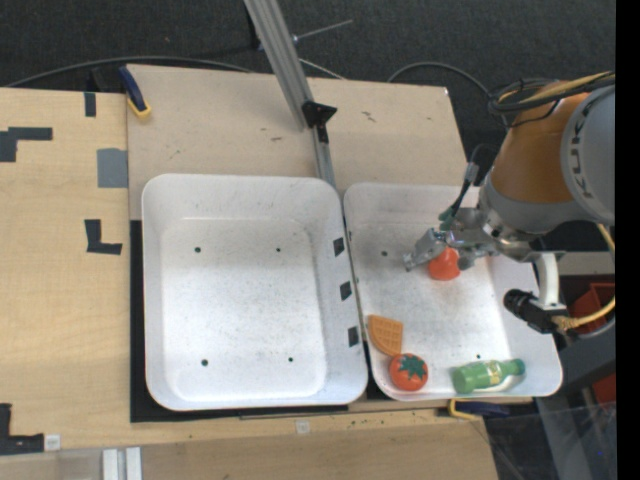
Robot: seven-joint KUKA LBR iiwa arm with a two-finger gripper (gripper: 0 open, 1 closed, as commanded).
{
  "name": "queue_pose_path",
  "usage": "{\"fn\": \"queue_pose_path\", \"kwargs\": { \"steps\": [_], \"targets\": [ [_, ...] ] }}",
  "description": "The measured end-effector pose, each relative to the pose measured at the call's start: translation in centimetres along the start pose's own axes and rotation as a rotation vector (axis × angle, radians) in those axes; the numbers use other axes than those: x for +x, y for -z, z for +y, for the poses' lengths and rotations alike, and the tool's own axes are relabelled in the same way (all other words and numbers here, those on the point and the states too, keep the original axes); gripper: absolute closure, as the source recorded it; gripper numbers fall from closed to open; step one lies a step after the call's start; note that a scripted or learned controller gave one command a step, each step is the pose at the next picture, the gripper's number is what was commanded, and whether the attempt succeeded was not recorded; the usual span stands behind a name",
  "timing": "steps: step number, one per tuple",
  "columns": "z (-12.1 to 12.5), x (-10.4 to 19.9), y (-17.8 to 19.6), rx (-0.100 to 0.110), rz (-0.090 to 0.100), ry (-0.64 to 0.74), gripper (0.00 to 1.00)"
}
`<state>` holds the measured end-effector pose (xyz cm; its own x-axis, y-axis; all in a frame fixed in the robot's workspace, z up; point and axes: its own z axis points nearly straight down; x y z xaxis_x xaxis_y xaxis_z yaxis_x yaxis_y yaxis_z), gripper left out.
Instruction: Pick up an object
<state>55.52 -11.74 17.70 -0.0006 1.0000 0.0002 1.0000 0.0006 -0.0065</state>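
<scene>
Dark carpet surrounds a pale wooden desk (60,268) that carries two shallow white bins side by side. From where I stand, the left white bin (160,298) has a speckled floor with four small dark holes. The right white bin (470,318) holds four items. A small red-orange rounded object (444,265) sits in the upper middle of that bin. The grey arm with the orange band (545,163) reaches in from the right, and its metal pincer (441,249) is down directly over this object, with the grey fingers (416,258) touching or just beside its top and left side. Whether the fingers are closed on the object or merely resting against it cannot be told from this angle.

Near the front of the right bin lie an orange waffle-textured wedge (385,332), a red tomato-shaped toy with a green top (408,371) just below it, and a green plastic bottle with a white cap (486,374) lying on its side at the front right corner. A slanted aluminium bar (285,53) rises from the back of the desk between the bins. A blue-and-yellow clamp (135,92) grips the desk's rear left edge.
</scene>
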Motion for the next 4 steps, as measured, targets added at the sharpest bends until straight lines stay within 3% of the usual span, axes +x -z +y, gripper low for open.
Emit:
{"fn": "queue_pose_path", "kwargs": {
  "steps": [1, 2, 4],
  "targets": [
    [-0.4, 0.3, -4.5, 0.001, 0.0, 0.001, 0.0],
    [-0.3, 0.3, -3.2, -0.003, 0.0, 0.002, 1.0],
    [-1.2, 0.6, 7.1, -0.012, -0.002, 0.001, 1.0]
  ]
}}
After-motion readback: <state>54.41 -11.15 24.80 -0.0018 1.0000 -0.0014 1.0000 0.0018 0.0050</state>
